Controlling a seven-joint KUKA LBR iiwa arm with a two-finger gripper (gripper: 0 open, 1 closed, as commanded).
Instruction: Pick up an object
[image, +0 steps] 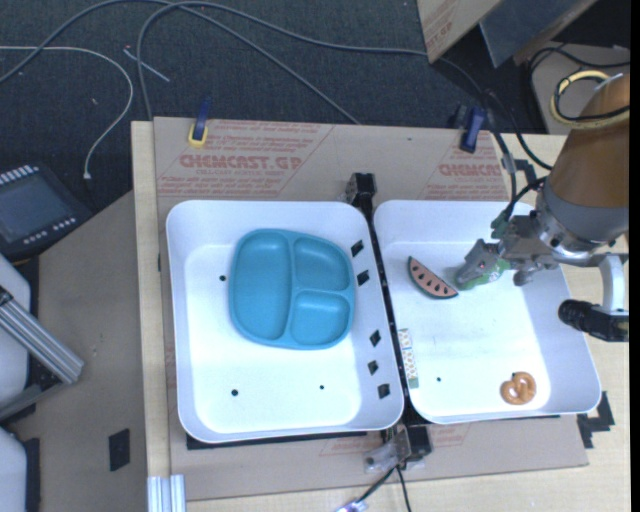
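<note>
Jaws: cannot tell whether open or closed. The gripper (480, 268) hangs low over the right bin (560, 400), pointing down and to the view's left; its tip is a grey-green blur and nothing reads clearly between the prongs.

Candidate things, right bin: a watermelon slice (430, 279), lying flat just beside the gripper tip on its left, possibly touching, contact not resolvable. A pretzel (519, 388) lies well apart, near the bin's lower right corner.

Left bin (200, 300): a blue divided plate (292, 288) sits in the middle, flat, well apart from the arm.

Judgement on placement: the gripper's low, slanted stance next to the slice suggests the slice is the target of this try. The slice lies flat on the bin floor, so the prongs would need to straddle its narrow width rather than its length.

Edges and room: the slice is near the divider between the bins, with the black clips (371, 300) along that wall. Little slack on that side; a push leftward could jam the slice against the wall. Open white floor lies below and to the right of the slice, good room for a lift and retreat. The pretzel sits close to the bin's rim, tighter for a straight-down approach.
</note>
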